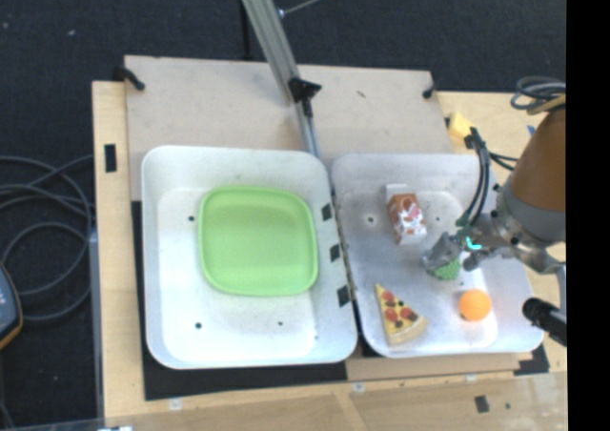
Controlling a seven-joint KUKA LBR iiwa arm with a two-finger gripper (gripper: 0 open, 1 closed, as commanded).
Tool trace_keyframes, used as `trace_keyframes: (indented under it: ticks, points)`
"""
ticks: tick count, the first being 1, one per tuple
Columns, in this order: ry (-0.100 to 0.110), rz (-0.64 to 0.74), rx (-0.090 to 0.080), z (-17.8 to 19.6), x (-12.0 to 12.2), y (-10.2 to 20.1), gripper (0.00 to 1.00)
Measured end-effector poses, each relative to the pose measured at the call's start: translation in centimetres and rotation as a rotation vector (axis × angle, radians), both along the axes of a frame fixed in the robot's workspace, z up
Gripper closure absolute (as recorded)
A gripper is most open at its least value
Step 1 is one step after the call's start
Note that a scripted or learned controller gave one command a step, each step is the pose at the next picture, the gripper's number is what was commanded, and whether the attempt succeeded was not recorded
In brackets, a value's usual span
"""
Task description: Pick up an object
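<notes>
The camera view looks down at a slant on a wooden bench [114, 257] bearing two shallow white bins side by side. The left bin [167, 324] holds a square green plate [257, 240], lying flat near its middle. The right bin [362, 181] holds several small things: a red-and-white carton [406, 215] toward the back, a pizza-slice toy [398, 313] near the front left, an orange ball [474, 305] near the front right, and a small green object [446, 270] between the carton and the ball. The arm [543, 181] reaches in from the right, its orange band above the grey wrist, and the gripper [446, 256] hangs low over the right bin, right at the green object, which peeks out just beneath its tip. Whether the fingers are open, closed, or gripping the green object cannot be told, since the grey gripper body blurs together with the object there. A small cyan light glows on the gripper just to the right of the tip. The ball lies just in front of the gripper, apart from it. A slanted metal pole [272, 33] rises behind the bins, and black cables [43, 238] lie on the dark floor to the left of the bench.
</notes>
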State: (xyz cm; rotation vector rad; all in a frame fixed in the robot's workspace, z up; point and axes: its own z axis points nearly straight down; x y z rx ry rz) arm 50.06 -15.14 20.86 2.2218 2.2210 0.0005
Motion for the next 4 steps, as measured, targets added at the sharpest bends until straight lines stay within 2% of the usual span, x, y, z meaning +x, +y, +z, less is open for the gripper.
trace_keyframes:
  ticks: [1, 2, 3, 4]
  points:
    - [0.0, 0.0, 0.0, 0.0, 0.0, 0.0, 0.0]
    - [0.004, 0.0, 0.0, -5.0, -1.1, 0.1, 0.0]
    - [0.001, -0.001, 0.0, -10.1, -1.1, 0.1, 0.0]
    - [-0.004, -0.001, 0.0, -8.9, -0.9, 0.1, 1.0]
